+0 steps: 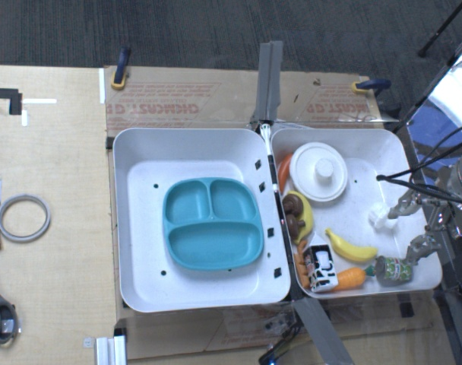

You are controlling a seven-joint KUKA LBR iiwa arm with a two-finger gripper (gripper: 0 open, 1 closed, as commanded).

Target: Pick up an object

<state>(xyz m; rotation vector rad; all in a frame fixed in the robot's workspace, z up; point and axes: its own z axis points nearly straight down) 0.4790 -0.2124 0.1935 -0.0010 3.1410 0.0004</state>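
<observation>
1. Camera view, read first: the jaws stand spread apart over the far-right side of the right bin (345,132), with nothing between them. They look open and empty, so the pick has yet to be made.
2. Choose a target. The green bottle (394,269) lies in the bin's near-right corner, just beside the lower jaw. A small white piece (378,220) sits next to the upper jaw. The banana (351,245) lies a little further left, apart from both.
3. I judge the banana the safest choice, since it has bare bin floor on its upper side. The bottle is crowded by the bin wall and nearly touches the carrot (349,278).
4. Turn the jaws across the banana's narrow width, not along its curve.
5. Come down straight, keeping clear of the black-and-white box (320,266) to the left.
6. Close firmly at mid-length, because the curved skin may slip.
7. Lift vertically before any sideways travel, to avoid the bin wall.
</observation>
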